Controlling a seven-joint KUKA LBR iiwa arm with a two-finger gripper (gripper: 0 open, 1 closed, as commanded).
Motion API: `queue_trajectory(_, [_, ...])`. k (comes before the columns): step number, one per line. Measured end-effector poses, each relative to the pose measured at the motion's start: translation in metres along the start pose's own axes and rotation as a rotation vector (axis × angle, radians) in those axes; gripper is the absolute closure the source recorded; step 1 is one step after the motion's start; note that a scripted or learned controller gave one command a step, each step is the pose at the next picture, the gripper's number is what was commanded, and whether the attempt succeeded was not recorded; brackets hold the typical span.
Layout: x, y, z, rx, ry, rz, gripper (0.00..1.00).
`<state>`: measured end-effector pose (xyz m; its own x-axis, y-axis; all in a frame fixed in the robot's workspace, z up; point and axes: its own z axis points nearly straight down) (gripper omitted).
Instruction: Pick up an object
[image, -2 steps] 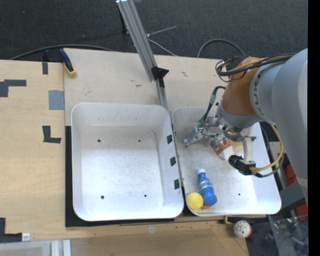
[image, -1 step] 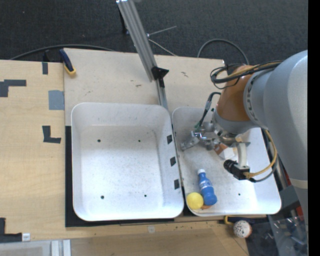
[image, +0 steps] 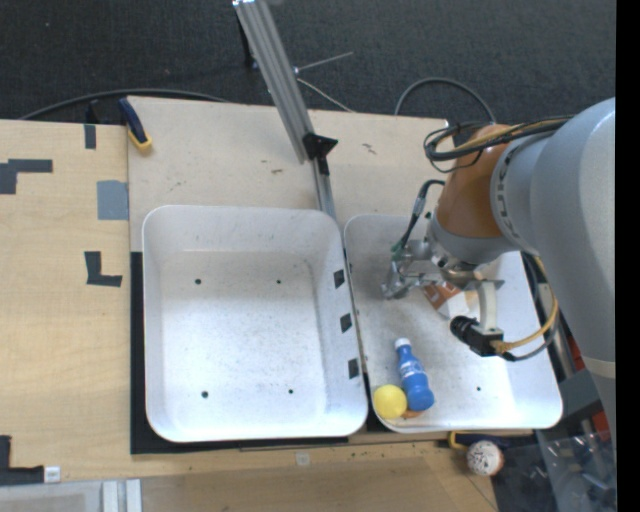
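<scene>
- No text, label, brand, number or sign can be read anywhere.
- The blue bottle (image: 411, 375) in the right bin (image: 520, 400) is too small for any print to be made out.

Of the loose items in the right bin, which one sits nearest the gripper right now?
The orange-and-white item, right beside the gripper and partly under the wrist. The blue bottle and yellow ball lie further off, toward the bin's front edge.

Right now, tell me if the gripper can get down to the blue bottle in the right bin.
Probably yes. The blue bottle lies in the open beside a yellow ball, with nothing over it, and the gripper is already low in the same right bin.
</scene>
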<state>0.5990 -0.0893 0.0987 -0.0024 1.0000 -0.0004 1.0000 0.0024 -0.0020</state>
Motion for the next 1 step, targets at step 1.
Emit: queue_trajectory(1, [-0.0005,-0.0038,-0.0431,-0.004,0.0,0.001,1.0])
